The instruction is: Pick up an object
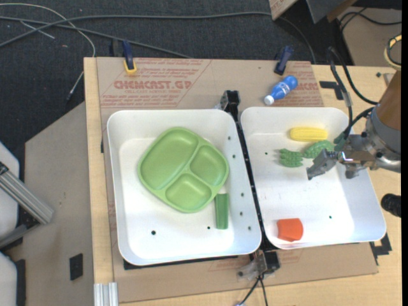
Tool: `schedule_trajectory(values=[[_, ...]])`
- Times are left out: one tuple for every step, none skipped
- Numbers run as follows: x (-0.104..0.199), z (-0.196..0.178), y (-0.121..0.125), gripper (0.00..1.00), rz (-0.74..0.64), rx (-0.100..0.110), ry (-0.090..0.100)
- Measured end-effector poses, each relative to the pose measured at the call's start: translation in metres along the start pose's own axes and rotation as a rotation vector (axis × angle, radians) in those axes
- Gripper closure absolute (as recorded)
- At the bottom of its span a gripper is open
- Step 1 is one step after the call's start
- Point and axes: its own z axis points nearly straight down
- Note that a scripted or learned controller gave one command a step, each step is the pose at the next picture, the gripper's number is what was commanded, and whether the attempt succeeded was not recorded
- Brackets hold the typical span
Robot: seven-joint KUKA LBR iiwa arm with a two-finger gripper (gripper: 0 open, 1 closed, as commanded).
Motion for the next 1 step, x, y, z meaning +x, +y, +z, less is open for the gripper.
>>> schedule_trajectory(values=[[0.0000, -0.0002, 0.0001, 0.00, 0.000, 0.000, 0.000]])
